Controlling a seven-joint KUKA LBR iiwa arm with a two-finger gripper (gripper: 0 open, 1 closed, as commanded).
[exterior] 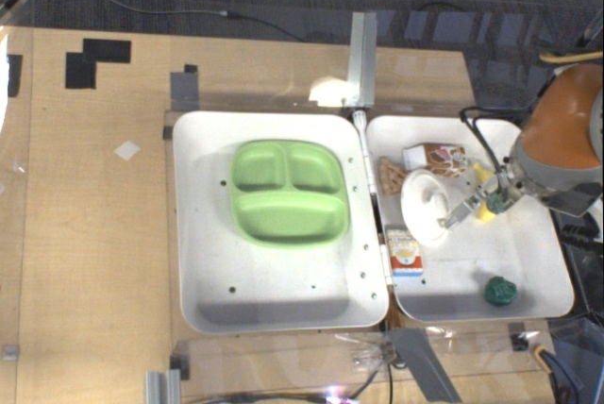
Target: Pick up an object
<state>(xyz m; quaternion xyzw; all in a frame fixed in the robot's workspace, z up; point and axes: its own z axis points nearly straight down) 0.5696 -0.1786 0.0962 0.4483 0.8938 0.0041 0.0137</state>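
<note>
Camera view, and the arm (566, 133) is leaning in from the right over the right bin (528, 289), its gripper (464, 210) down among a clutter at the bin's far left. A white cup (425, 204) lies tipped there, with a printed packet (444, 159) beyond it, a small carton (404, 254) on the near side, something yellow (486, 207) by the wrist, and a green lump (501, 291) well apart near the front. The likely target looks like the cup, so the sensible play is to settle squarely across its rim and close gently, since a rounded wall could roll out. The jaws? Too small and slanted to call open or closed; the tip seems to touch the cup's edge, but nothing is plainly gripped. The green tray (288, 193) sits alone in the left bin (208, 289).
</note>
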